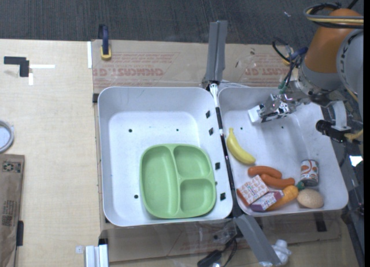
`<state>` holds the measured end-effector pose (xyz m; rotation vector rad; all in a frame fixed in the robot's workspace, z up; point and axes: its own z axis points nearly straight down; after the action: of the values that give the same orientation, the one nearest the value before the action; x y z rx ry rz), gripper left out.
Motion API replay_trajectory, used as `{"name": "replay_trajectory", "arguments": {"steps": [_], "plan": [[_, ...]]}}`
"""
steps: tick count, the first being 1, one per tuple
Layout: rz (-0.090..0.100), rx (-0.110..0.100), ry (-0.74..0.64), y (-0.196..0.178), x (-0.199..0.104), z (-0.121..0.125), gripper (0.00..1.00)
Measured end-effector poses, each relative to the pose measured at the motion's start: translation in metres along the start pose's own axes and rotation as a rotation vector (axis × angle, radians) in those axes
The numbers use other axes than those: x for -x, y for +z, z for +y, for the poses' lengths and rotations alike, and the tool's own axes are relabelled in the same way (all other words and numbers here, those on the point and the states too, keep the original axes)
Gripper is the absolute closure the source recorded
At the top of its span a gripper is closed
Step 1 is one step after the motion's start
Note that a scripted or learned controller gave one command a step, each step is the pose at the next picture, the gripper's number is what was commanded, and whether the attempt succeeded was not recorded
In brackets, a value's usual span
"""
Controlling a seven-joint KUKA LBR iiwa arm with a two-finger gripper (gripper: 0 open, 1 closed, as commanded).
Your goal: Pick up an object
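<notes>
The banana [239, 149] lay in the right bin [329, 144] (near the sausages [272, 177]), below the gripper [270, 110]; I couldn't tell how its jaws stood.

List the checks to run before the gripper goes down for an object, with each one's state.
1. Two-finger gripper above the right white bin: ok.
2. Fingers open: cannot tell.
3. Nothing held: cannot tell.
4. Yellow banana lies apart from other objects: ok.
5. Orange carrot, red sausages and red-white packet well spaced: not ok, crowded.
6. Green divided plate out of the path: ok.
</notes>
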<state>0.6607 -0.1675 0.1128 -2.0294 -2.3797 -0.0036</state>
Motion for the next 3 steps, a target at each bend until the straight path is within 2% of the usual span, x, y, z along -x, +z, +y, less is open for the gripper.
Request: {"name": "replay_trajectory", "arguments": {"steps": [1,2,3], "plan": [[-0.012,0.008,0.295,-0.095,-0.077,0.002,1.00],[-0.013,0.008,0.295,-0.094,-0.077,0.002,0.00],[-0.011,0.005,0.160,0.005,-0.053,-0.128,0.00]]}}
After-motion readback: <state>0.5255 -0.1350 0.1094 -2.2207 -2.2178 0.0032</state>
